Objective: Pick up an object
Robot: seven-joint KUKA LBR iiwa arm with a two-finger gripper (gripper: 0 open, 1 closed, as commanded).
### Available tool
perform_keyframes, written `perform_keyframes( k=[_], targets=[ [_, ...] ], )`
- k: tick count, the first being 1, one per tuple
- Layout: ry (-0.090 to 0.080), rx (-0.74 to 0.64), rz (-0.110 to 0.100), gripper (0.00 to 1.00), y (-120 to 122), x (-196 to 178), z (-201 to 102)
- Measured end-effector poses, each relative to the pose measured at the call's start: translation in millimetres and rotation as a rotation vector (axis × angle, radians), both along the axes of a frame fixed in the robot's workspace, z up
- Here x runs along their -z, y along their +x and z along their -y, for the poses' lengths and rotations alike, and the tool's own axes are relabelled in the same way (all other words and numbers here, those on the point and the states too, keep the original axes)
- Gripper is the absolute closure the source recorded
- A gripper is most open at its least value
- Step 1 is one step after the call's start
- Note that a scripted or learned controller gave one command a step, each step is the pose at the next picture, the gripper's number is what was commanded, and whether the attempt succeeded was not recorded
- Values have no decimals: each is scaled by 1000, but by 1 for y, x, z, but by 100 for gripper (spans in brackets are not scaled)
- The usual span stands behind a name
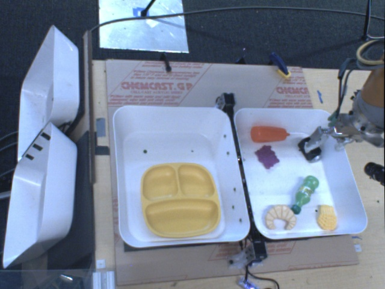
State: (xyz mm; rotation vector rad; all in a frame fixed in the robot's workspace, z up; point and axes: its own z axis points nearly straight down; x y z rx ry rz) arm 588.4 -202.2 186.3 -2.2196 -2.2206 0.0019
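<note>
1. Left bin (pixel 129 137) — shallow, white, set just beside the right bin on the bench.
2. Right bin (pixel 346 188) — same kind; five small objects lie loose on its floor.
3. Yellow divided tray (pixel 179 198) — three compartments, flat on the floor of the left bin, toward its near edge.
4. Arm (pixel 370 110) — grey, entering from the right over the right bin's far right rim.
5. Gripper (pixel 313 149) — dark, low over the right bin's upper right area; how far open it is cannot be told, and nothing is seen between its fingers.
6. Orange carrot (pixel 268 133) — lying flat near the far wall, left of the gripper, apart from it.
7. Green bottle-shaped toy (pixel 305 191) — tilted, right of centre.
8. Croissant (pixel 281 217) — near front wall.
9. Purple piece (pixel 267 156) — below the carrot.
10. Yellow corn cob (pixel 326 217) — front right corner.
</note>
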Motion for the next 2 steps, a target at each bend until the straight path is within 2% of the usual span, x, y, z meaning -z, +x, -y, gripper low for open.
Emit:
perform_keyframes(
  k=[2],
  targets=[
    [0, 0, 1, 0, -8, 104, -6]
  ],
)
